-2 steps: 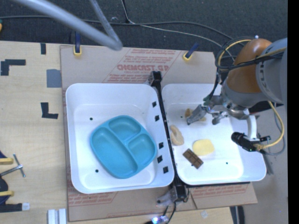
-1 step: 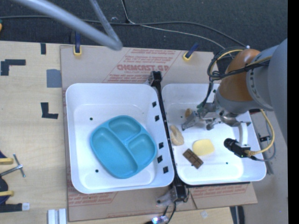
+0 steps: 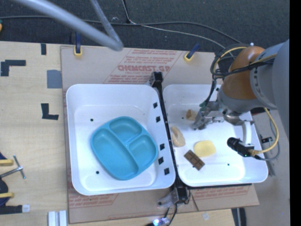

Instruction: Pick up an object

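The right bin [image 3: 221, 175] holds a pale yellow round piece [image 3: 204, 148], a brown rectangular piece [image 3: 194, 159], a beige banana-like slice [image 3: 177, 136] by the left wall and a small tan bit [image 3: 190, 113]. My gripper [image 3: 201, 121] hangs low over the bin's middle, just right of the tan bit and above the yellow piece. Nothing shows between its tips. The grey arm with the orange band [image 3: 240, 74] comes in from the right.
The left bin [image 3: 77, 102] holds a blue divided plate [image 3: 123, 147]. A black divider [image 3: 162, 126] runs between the bins. Cables loop around the wrist and over the bench's back. A grey pole crosses the top left.
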`<state>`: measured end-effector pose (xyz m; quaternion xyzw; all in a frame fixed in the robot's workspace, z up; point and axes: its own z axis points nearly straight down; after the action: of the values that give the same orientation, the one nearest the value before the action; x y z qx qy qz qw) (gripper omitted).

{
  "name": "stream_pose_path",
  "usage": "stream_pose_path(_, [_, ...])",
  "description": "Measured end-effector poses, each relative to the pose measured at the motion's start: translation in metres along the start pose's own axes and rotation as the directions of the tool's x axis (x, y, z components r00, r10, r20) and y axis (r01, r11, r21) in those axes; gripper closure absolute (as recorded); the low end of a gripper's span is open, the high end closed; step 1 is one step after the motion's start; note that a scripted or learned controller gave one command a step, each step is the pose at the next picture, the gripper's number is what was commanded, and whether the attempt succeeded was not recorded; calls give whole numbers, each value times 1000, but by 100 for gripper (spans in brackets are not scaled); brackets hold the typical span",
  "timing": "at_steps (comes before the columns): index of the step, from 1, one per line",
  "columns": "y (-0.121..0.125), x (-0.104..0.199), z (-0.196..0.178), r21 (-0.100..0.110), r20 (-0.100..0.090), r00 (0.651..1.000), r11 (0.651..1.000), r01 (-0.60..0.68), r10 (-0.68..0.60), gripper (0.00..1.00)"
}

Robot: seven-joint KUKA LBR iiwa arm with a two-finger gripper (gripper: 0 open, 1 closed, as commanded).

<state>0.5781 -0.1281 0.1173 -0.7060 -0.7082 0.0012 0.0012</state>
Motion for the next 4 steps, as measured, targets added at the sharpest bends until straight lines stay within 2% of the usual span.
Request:
stream_pose_path(1, [-2, -2, -62, -6, 1, 1000, 1000, -2, 2, 100])
stream_pose_path(2, [2, 8, -115, -6, 1, 1000, 1000, -1, 1, 100])
stream_pose_path(3, [3, 9, -156, -6, 1, 1000, 1000, -1, 1, 100])
stream_pose_path(4, [-3, 56, -141, -1, 0, 1000, 1000, 1, -1, 100])
